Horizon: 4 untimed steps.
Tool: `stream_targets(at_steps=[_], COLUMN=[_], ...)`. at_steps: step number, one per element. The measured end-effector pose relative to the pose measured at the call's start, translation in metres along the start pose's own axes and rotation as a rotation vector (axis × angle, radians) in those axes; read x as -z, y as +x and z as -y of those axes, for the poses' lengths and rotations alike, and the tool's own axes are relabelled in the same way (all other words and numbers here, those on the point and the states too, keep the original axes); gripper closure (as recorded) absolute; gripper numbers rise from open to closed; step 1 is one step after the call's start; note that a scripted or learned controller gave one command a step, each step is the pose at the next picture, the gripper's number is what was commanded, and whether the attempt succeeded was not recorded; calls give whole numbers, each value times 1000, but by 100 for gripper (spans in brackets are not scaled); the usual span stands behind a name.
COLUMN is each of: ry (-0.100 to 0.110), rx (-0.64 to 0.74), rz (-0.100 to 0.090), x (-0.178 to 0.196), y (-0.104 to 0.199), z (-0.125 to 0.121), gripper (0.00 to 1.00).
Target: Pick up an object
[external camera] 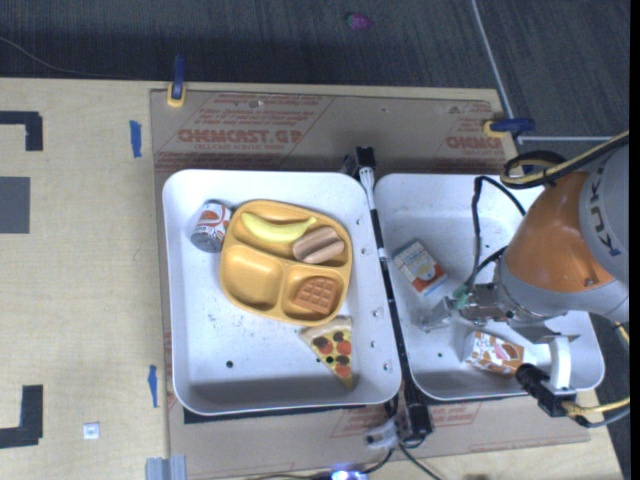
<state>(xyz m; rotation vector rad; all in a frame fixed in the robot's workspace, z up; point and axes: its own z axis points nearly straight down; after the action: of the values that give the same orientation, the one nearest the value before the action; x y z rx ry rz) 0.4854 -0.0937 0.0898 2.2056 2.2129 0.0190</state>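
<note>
Pretty clearly a robotics lab setup, not anyone's kitchen: a grey and orange industrial arm (560, 253) hangs over two white bins (185, 298) sitting on a plywood bench (70, 268) with black tape marks (25, 131) and blue tape bits (135, 138). A printed cardboard sheet (320, 123) is clamped down at the far edge, cables (400, 433) trail off the near side, and the food in the yellow tray (245, 268) is plastic toy stuff, with dark carpet (300, 18) beyond the bench.

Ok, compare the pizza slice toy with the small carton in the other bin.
The pizza slice is a flat triangle with dark and red dots; the small carton is a boxy, pale pack with orange and blue print. The slice lies in the left bin, touching the yellow tray; the carton lies in the right bin, apart from the tray. Both lie on white bin floor.
</note>
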Motion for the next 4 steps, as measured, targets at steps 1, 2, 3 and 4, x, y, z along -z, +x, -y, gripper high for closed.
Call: stream_targets(at_steps=[1, 2, 3, 4], ry=[-7, -7, -10, 19], rx=[-7, -7, -7, -1], rz=[12, 12, 13, -4], x=[11, 11, 21, 95], y=[-5, -5, -5, 87], z=[-1, -1, -2, -14], gripper=[100, 0, 100, 100])
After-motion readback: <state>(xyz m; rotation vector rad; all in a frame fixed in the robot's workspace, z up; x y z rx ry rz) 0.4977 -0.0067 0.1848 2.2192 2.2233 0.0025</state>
